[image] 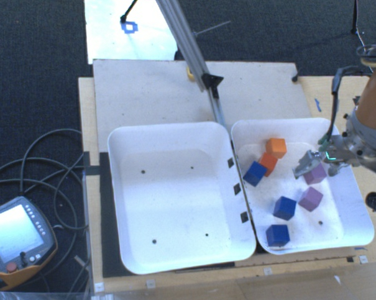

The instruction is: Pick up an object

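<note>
The claw (310, 164) hovered over the right bin (359, 232), touching a purple cube (315, 174) at its five o'clock; whether it gripped, I couldn't tell. Approach step, seemingly: next, descend and close.

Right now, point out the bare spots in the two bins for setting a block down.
The left bin offers bare floor from wall to wall. In the right bin, free patches lie along the top wall right of the orange block and in the bottom right corner past the purple block. The middle is crowded: blue blocks, orange ones and the gripper.
</note>
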